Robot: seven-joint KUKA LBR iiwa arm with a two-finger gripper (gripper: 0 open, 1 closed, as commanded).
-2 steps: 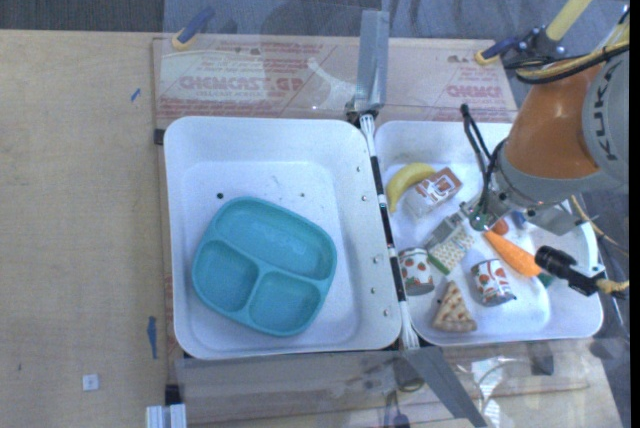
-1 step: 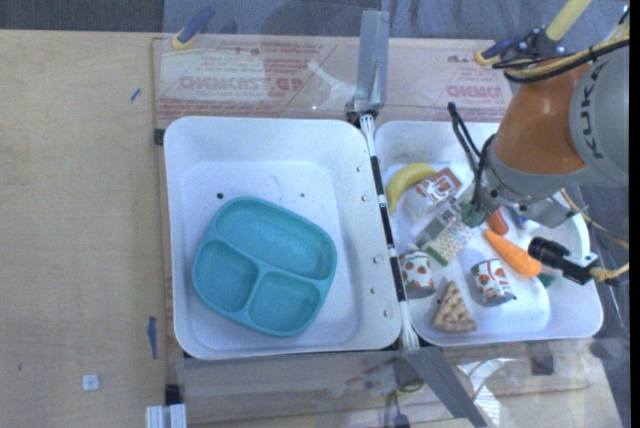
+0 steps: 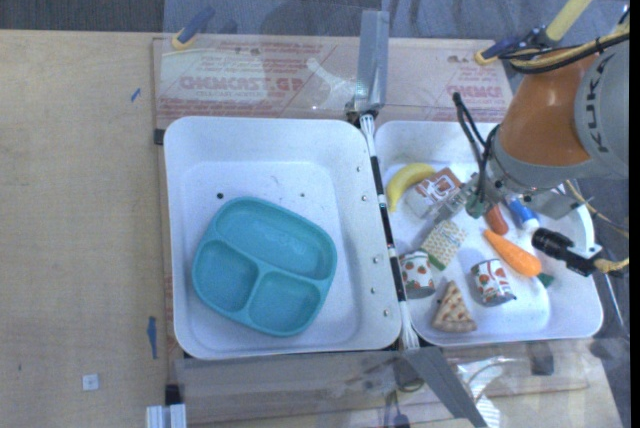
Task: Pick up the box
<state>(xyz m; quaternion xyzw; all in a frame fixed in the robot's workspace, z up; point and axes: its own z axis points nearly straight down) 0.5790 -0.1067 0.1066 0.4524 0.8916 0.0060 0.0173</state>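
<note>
A small brown, white and red box (image 3: 438,188) lies in the right bin (image 3: 575,311), just right of a banana (image 3: 404,184). A second flat box with a speckled pattern (image 3: 442,242) lies tilted just below it. My gripper (image 3: 472,203) hangs low under the orange wrist band, right beside the small box's right edge and above the speckled box. The wrist hides much of the gripper, and I cannot make out whether it touches either box.
The right bin also holds a carrot (image 3: 513,254), two small cans (image 3: 416,274) (image 3: 489,280), a pizza slice (image 3: 452,308) and small blue and red pieces (image 3: 522,212). A teal divided plate (image 3: 263,264) lies in the left bin (image 3: 190,176).
</note>
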